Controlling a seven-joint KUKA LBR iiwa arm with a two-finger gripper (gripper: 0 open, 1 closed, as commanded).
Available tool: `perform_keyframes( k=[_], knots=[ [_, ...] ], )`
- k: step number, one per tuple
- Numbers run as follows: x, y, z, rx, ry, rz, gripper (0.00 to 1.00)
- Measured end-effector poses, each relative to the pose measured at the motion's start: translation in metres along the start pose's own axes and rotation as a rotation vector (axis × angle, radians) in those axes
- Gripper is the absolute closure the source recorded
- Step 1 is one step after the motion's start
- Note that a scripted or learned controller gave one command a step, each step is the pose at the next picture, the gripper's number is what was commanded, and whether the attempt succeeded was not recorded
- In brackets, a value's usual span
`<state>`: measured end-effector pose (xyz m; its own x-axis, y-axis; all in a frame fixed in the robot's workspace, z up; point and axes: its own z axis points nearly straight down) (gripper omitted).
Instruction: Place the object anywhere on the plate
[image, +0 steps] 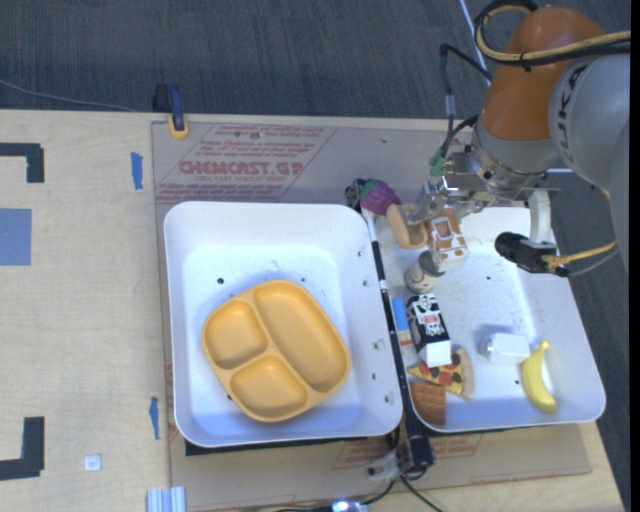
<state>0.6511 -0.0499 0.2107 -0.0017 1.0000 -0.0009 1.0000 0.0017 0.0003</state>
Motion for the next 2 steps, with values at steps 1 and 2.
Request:
perform_keyframes(
  k=[1,2],
  knots=[
    [0.0172,-0.0212,-0.1481,-0.002,0.000,0.000,1.00],
    [0.0173,-0.0215,-0.1474,-0.001,0.000,0.001,0.00]
  ],
)
